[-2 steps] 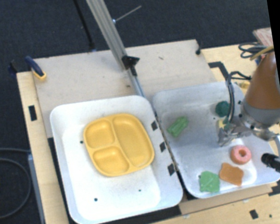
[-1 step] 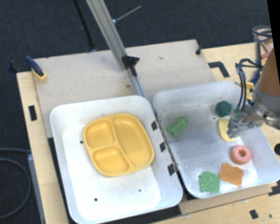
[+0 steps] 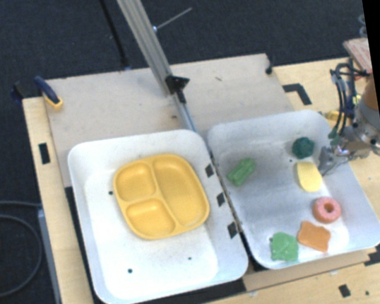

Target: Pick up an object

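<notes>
A robotics lab: plywood bench (image 3: 235,76), aluminium camera post (image 3: 143,33), cabled arm (image 3: 364,120).

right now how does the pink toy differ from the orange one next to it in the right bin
The pink toy is round with a hole in its middle, like a doughnut; the orange toy is a solid, roughly square slab. The pink toy lies nearer the bin's right wall, the orange toy nearer its front edge. Both lie flat in the right bin.

Wooden bench (image 3: 236,79), two white bins (image 3: 110,282) side by side
</notes>
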`<action>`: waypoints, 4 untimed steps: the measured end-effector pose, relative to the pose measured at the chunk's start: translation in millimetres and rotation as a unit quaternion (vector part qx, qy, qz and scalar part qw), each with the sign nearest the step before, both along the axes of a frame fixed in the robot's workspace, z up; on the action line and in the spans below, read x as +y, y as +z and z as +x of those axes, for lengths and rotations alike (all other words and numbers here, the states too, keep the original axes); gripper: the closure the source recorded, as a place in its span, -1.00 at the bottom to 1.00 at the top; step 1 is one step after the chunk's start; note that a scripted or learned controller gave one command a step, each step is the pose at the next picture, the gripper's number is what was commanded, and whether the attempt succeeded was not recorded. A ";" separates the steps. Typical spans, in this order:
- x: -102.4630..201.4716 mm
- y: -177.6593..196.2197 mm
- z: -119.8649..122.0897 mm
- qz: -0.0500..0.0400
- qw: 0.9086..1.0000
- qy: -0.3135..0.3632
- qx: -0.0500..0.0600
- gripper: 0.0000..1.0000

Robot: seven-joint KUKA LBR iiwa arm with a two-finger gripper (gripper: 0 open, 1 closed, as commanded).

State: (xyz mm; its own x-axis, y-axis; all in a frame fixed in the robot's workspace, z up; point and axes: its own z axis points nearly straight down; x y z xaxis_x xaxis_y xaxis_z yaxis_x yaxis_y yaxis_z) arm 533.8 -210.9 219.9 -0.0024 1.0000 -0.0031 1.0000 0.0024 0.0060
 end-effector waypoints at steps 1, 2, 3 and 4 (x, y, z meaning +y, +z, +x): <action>-1.8 33.2 1.3 0.000 1.000 0.000 0.000 1.00; 44.5 25.7 25.1 0.001 1.000 0.002 0.001 1.00; 98.2 17.1 45.2 0.001 1.000 0.002 0.001 1.00; 154.6 10.1 62.7 0.002 1.000 0.003 0.001 1.00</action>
